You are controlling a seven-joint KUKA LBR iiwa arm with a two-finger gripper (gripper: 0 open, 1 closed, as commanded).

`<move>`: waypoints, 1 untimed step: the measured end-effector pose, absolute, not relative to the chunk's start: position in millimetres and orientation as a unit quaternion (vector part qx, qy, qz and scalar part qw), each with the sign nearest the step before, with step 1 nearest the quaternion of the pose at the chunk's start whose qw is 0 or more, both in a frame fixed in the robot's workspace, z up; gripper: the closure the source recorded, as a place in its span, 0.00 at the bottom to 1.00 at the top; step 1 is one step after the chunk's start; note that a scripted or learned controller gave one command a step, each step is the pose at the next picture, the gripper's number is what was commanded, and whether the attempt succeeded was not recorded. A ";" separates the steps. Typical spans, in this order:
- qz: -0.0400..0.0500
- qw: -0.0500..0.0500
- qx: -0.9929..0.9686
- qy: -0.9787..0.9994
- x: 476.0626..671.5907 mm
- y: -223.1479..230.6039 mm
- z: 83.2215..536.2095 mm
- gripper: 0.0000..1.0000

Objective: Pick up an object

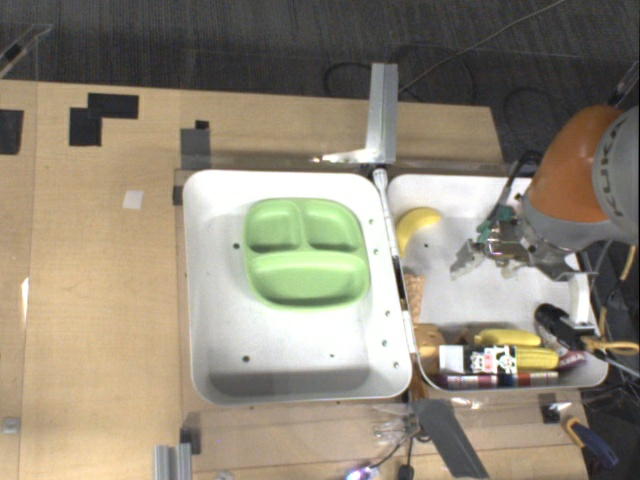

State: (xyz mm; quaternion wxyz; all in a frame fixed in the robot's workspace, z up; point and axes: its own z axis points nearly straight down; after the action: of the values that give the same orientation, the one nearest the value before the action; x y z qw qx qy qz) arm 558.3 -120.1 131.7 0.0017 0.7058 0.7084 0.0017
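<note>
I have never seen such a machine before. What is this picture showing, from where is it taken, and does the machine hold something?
One camera looks down at a slant on a wooden bench with two shallow white bins. The grey and orange shape at the right is a robot arm; its small gripper hangs over the right bin. I see nothing between its fingers, so it seems to hold nothing. The left bin contains a green divided plate. In the right bin, a yellow rounded object lies near the upper left corner, and a cluster of small items lies along the lower edge, among them a yellow piece and a bottle-like thing; details are too small to name.
</note>
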 end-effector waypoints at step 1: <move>0.002 0.002 0.706 0.708 558.3 -120.1 131.7 0.00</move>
State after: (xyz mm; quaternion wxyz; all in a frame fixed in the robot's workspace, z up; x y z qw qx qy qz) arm 558.3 -120.1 131.7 0.0017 0.7058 0.7084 0.0017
